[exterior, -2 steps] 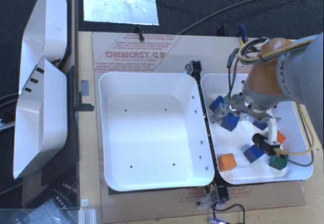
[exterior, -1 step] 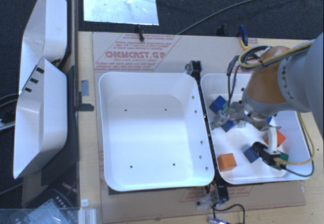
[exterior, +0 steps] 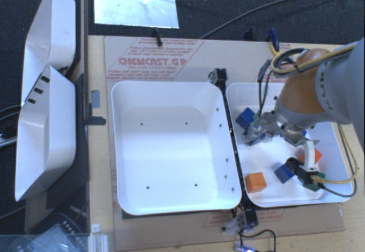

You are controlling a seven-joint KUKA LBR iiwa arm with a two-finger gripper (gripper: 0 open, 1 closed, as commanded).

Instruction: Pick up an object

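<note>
Two bins are seen on the bench; in the right bin [exterior: 336, 148], the claw [exterior: 255, 134] is lowered beside a blue block [exterior: 246, 117], its opening unreadable.

Grey arm [exterior: 341, 82]; orange band [exterior: 302, 88]; yellow and black cables.

Arm [exterior: 333, 82] cut off at right edge. Blue block [exterior: 246, 117] partly hidden behind wrist. Gripper [exterior: 254, 134] fingers too blurred to judge. Orange piece [exterior: 314, 157] half covered.
</note>
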